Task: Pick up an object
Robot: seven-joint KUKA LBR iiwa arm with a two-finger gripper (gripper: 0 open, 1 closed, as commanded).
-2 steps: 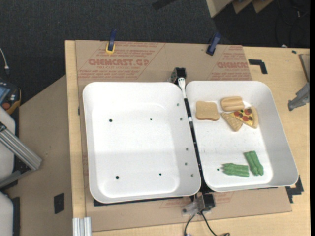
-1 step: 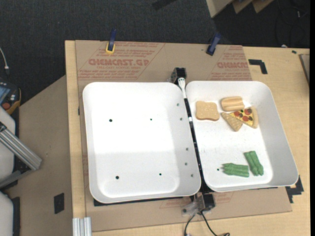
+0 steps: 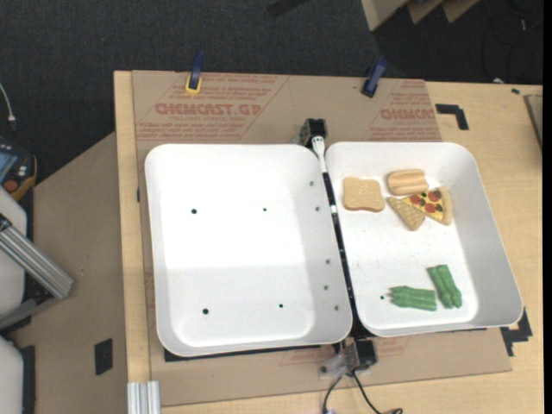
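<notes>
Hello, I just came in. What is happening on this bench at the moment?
Nothing is being handled at this moment. Two shallow white bins sit side by side on a cardboard sheet. The right bin holds toy food: a bread slice, a hot dog bun and a pizza slice near its far end, and two green vegetable pieces near its front. The left bin shows just its white floor. The pick has not begun.
</notes>
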